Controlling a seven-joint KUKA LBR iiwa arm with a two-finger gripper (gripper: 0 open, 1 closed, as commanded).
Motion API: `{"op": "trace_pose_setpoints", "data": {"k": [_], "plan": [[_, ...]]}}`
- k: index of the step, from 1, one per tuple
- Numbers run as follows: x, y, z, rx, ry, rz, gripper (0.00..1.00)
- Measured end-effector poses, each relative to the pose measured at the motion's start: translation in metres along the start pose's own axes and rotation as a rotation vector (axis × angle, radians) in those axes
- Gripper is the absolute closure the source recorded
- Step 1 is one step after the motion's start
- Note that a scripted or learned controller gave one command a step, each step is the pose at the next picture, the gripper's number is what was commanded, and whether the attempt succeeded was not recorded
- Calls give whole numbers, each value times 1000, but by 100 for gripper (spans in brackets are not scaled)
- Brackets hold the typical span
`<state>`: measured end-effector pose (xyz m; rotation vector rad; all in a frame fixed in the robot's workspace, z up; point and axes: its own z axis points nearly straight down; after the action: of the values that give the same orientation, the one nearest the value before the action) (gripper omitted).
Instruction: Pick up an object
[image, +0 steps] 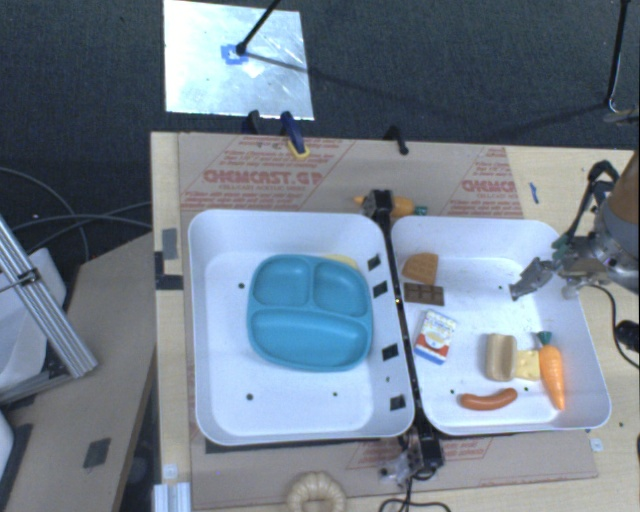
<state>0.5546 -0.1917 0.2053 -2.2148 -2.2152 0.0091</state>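
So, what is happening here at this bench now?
A robot arm reaches in from the right, its gripper hanging over the right bin with nothing seen between its fingers. Toy food lies there: a carrot, a sausage, a small carton. The left bin holds a blue divided plate.

Robot lab: taped bins (300, 225), aluminium framing (40, 310) (loose cables).

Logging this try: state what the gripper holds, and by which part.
Nothing is held. The gripper hangs over the right bin, apart from the carrot and bread, with no object between its fingers.
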Motion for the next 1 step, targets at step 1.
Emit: {"op": "trace_pose_setpoints", "data": {"k": [1], "plan": [[0,3,-7,-12,-3,-3,0]]}}
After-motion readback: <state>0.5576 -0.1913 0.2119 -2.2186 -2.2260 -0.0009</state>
